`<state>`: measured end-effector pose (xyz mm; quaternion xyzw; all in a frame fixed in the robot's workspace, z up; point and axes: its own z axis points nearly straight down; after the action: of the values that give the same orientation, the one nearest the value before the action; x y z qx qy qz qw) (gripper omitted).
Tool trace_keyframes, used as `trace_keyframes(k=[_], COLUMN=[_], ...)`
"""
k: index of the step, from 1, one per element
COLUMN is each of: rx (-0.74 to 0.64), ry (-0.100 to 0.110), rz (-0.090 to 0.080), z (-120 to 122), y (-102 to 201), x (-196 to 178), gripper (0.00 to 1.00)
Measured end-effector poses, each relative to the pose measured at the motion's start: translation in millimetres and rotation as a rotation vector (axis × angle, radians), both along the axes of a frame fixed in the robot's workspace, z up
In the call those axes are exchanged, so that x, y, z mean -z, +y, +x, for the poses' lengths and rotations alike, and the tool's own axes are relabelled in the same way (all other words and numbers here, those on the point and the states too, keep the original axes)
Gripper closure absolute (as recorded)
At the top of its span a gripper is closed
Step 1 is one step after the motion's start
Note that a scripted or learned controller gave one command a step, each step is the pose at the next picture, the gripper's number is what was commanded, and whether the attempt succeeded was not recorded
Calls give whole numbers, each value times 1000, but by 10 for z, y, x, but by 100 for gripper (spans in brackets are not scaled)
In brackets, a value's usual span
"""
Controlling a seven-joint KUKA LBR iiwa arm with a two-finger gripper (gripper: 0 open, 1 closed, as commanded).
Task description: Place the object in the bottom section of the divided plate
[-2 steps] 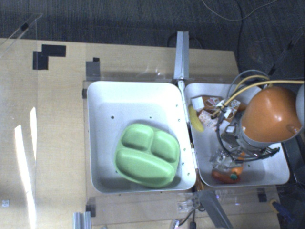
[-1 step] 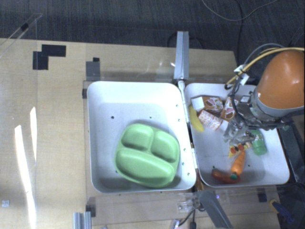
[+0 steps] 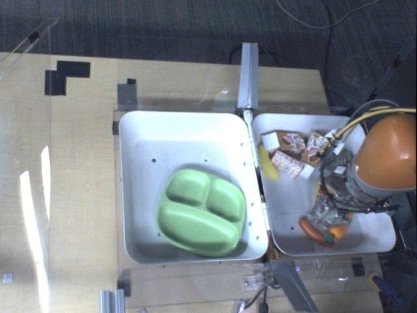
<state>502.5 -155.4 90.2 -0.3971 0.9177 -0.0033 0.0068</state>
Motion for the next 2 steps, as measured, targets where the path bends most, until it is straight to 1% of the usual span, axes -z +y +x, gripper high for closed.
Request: trace_keyframes(k=[1, 2], rx=[94, -3], ry=[4, 0], rz=[2, 2], z=[173, 113], y=[341, 737], x=[-938, -1], gripper=[100, 100])
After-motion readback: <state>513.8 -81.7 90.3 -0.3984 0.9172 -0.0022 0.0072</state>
